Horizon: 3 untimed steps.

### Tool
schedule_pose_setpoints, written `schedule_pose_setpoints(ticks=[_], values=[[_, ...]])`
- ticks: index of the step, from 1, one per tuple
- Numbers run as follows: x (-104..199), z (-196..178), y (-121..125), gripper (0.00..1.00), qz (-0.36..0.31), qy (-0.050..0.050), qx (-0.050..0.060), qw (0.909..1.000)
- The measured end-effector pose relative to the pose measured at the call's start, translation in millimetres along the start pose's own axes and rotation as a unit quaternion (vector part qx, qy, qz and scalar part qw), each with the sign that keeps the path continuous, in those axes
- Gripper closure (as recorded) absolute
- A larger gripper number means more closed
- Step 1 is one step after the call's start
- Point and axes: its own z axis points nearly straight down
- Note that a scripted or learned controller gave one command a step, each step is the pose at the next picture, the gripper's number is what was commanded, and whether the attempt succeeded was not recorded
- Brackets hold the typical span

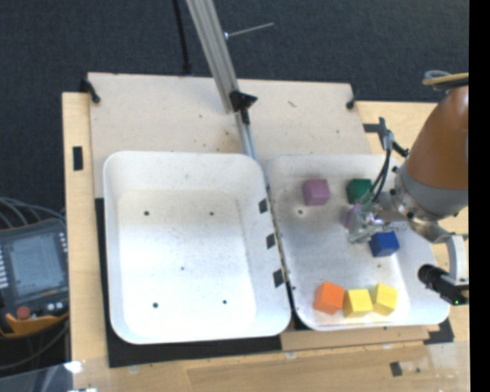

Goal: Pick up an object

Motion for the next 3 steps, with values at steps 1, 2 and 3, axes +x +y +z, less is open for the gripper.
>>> schedule_pose_setpoints(ticks=[1, 2, 3], values=[[43.8, -9.2, 13.3, 1.00, 0.000, 0.000, 0.000, 1.0000], [98.3, -19.1, 29.6, 1.00, 0.000, 0.000, 0.000, 1.0000], [148.4, -28.9, 53.3, 1.00, 0.000, 0.001, 0.000, 1.0000]])
